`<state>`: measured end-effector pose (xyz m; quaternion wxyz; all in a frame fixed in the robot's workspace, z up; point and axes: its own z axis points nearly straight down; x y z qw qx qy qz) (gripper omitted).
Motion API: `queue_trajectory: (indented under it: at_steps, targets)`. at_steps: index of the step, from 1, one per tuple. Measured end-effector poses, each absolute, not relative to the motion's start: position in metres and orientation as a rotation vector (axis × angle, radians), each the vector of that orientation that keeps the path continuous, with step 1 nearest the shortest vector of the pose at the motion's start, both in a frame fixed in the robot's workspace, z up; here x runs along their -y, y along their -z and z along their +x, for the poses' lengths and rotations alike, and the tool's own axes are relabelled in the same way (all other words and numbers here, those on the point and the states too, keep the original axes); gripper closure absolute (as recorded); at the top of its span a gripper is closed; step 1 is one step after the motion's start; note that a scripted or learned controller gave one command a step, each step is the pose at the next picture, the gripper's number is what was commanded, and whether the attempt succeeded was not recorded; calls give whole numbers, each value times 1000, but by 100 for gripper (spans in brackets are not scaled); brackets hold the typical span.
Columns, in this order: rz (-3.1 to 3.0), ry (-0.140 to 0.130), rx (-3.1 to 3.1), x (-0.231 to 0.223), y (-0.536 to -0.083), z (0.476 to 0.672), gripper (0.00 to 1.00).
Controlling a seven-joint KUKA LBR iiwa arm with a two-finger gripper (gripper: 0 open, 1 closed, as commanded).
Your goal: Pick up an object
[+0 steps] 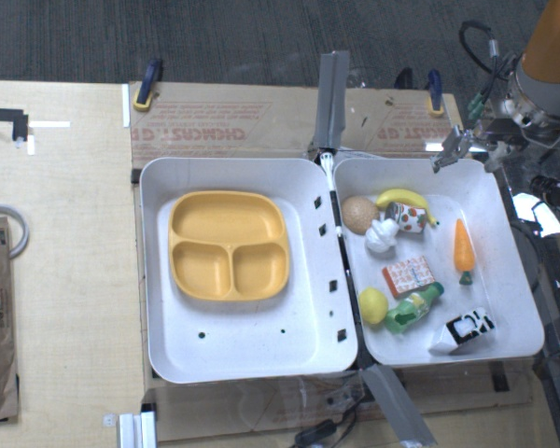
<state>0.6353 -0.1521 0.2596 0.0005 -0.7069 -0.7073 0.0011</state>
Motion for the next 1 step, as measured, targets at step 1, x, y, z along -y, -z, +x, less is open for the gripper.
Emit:
queue_trajectory:
  at_steps: [1]
  targets:
    - [-2271, 6, 2181, 194, -127, 611, 0]
